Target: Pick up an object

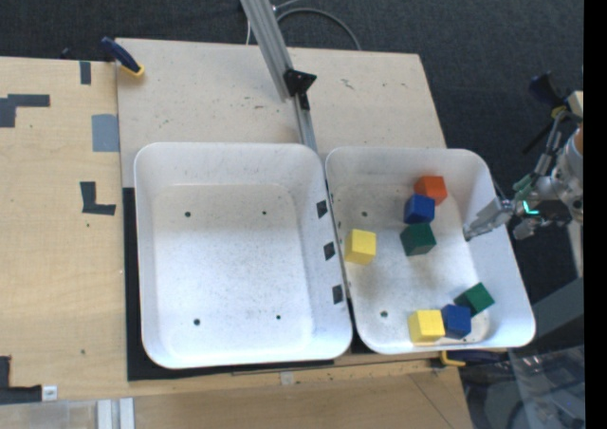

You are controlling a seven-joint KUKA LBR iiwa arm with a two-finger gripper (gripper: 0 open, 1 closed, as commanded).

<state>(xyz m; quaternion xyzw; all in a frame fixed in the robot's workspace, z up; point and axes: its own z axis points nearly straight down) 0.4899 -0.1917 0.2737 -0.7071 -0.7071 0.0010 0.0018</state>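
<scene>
My gripper (486,219) hung at the right rim of the right bin (379,166), at mid-right of the frame; I could not tell its state, and nothing showed in it. The nearest blocks, a green cube (417,239) and blue cube (419,209), sat touching, so I judged a descent on the lone yellow cube (360,246) cleaner.

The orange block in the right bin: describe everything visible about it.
The orange block is a small cube of plain, matte colour, with no markings to be seen. It sits in the right bin, near the far wall, resting flat on the floor. It is the farthest of a close group of three: the blue block lies right against its near side, apparently touching, with the dark green block beyond that. The gripper is to its right, apart from it.
</scene>
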